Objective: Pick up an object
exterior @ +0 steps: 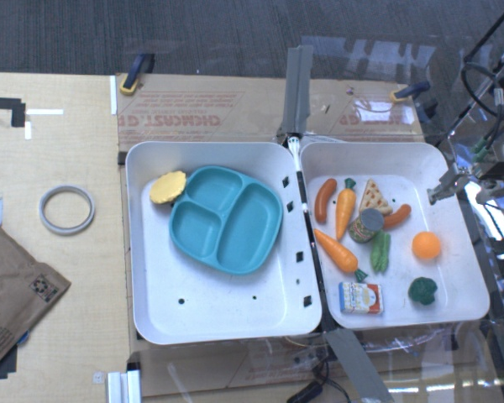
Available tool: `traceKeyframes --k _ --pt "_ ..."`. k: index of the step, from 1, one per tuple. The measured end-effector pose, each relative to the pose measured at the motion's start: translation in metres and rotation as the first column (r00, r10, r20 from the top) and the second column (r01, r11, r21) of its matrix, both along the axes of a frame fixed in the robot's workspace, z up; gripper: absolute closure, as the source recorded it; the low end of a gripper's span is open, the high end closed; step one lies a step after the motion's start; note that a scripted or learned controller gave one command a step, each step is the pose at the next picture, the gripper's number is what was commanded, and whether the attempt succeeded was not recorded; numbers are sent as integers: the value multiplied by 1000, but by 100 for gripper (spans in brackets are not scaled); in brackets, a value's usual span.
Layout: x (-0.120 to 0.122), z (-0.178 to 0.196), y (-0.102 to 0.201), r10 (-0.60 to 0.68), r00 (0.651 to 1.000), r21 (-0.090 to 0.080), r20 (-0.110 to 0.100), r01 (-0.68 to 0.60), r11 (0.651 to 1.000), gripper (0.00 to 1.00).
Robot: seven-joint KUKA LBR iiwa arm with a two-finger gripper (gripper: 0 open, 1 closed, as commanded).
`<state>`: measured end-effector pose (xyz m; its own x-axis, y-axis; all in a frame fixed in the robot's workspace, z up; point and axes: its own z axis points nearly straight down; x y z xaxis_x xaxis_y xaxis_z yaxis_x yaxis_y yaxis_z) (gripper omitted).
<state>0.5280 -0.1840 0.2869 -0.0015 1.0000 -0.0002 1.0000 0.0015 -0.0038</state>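
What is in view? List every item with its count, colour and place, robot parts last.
Bins: 2, white, side by side on the bench.
Divided plate: 1, teal, left bin.
Yellow toy food: 1, left bin, touching the plate's upper left edge.
Carrots: 2, orange, right bin.
Sausages: 2, red-orange, right bin.
Bread slice: 1, tan, right bin, top.
Can: 1, grey, right bin, middle.
Green pod: 1, beside the can.
Orange: 1, right bin.
Broccoli: 1, green, lower right corner.
Carton: 1, white, right bin, front.
Tape roll: 1, grey, bench left.
Gripper: 1, grey, over the right bin's right rim.
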Motion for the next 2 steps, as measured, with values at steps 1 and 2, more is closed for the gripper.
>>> traceKeyframes --k 1,2 --pt "14 -131 24 236 972 2 1 -236 972 0" --pt "41 -176 40 295 955 0 4 -295 955 0"
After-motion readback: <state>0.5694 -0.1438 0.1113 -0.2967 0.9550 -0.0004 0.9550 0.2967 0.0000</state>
